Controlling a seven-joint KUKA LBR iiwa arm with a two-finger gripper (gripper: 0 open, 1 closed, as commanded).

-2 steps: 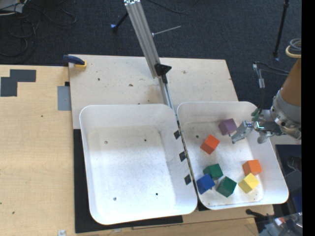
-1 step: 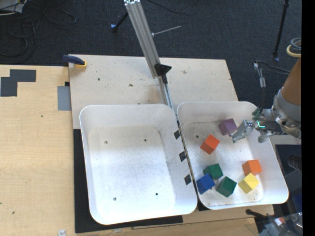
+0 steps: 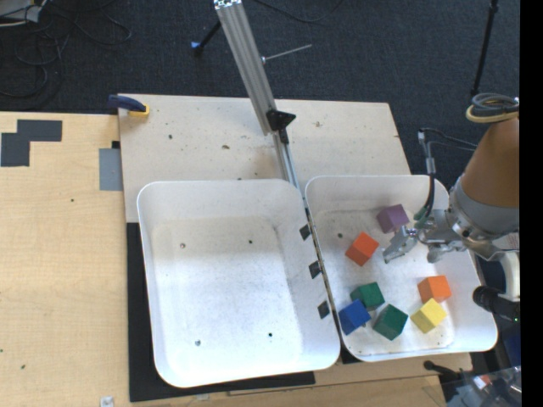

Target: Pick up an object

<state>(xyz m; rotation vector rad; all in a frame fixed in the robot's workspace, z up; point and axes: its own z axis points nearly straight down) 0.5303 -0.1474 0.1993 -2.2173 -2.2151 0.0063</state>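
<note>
Two shallow white bins sit side by side on the bench. The left bin (image 3: pixel 170 227) holds no blocks; its floor shows dark specks. The right bin (image 3: pixel 339 195) holds seven blocks: a purple one (image 3: pixel 392 218) toward the back, an orange-red one (image 3: pixel 362 248) near the middle, a second orange one (image 3: pixel 434 288) toward the right wall, a yellow one (image 3: pixel 429 315) just in front of it, and along the front a small green one (image 3: pixel 369 295), a blue one (image 3: pixel 354 315) touching it, and a larger dark green one (image 3: pixel 391 321) just beside the blue. The arm reaches in from the right, and its gripper (image 3: pixel 399 246) hangs over the right bin between the purple and orange-red blocks, just beside both. Nothing shows between its fingers; whether they are spread or pressed together I cannot tell. A slanted metal rail (image 3: pixel 251 66) runs from the far side down to the gap between the bins.
</note>
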